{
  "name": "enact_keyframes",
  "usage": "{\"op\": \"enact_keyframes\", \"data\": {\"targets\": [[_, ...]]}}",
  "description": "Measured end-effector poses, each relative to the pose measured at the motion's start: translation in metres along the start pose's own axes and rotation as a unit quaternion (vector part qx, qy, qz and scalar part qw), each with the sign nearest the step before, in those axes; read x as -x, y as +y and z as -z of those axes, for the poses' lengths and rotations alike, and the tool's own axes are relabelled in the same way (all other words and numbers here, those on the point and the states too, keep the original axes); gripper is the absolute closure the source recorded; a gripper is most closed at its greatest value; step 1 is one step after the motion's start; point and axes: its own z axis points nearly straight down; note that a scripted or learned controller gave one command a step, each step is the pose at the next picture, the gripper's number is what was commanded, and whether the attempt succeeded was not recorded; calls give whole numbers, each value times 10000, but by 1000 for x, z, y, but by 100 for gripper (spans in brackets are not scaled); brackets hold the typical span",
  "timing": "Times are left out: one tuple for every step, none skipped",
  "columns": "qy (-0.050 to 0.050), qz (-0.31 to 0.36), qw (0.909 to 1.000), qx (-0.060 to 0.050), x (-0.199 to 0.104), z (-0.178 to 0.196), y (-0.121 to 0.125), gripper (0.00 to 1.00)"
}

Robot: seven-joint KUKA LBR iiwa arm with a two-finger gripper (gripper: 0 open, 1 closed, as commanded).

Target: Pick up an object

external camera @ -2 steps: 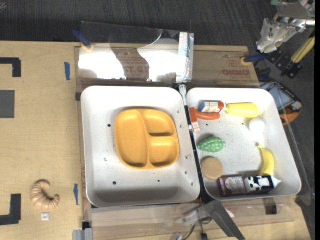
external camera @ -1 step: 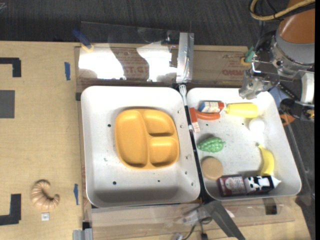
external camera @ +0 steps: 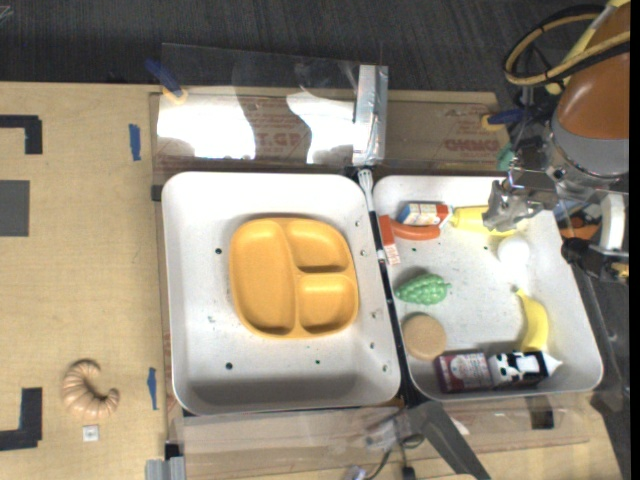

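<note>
gripper (external camera: 508, 208) low over far right of right bin (external camera: 580, 298), above yellow piece (external camera: 470, 217) | finger spread: cannot tell, nothing seen held | nearby: orange-white item (external camera: 420, 220), green object (external camera: 422, 289), banana (external camera: 535, 322), bottle (external camera: 492, 368), round disc (external camera: 424, 335) | left bin (external camera: 190, 268): yellow divided tray (external camera: 293, 275)

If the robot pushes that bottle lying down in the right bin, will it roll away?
Probably a little. The bottle lies on its side and looks round, so a sideways nudge could roll it. It sits close to the bin's near wall, which should stop it quickly. Its smooth, glossy label may also feel slippery to the hand.
</note>
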Motion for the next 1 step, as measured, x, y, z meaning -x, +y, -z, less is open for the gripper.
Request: {"op": "enact_keyframes", "data": {"targets": [[10, -756, 9971, -3, -10, -68, 17, 100]]}}
